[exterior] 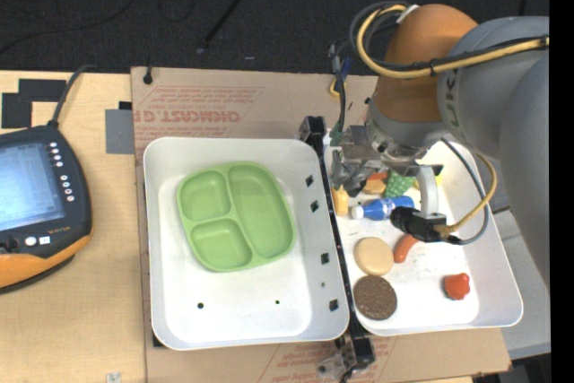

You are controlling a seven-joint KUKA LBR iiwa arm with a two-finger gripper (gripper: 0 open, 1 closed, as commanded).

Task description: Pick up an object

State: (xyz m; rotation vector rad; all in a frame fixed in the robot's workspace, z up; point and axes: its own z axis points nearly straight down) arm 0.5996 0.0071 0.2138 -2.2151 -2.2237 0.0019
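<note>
My gripper reaches down into the far left part of the right bin, over a cluster of small toys. Under and beside it lie an orange piece, a green piece, a yellow piece and a blue bottle-like toy. The arm's wrist and orange band hide the fingertips. Nearer the front lie a red sausage shape, a tan round cookie, a brown round disc and a small red piece.
The left bin holds a green divided plate. A black divider runs between the two bins. A tablet controller lies on the bench at the far left. Cables hang around the wrist.
</note>
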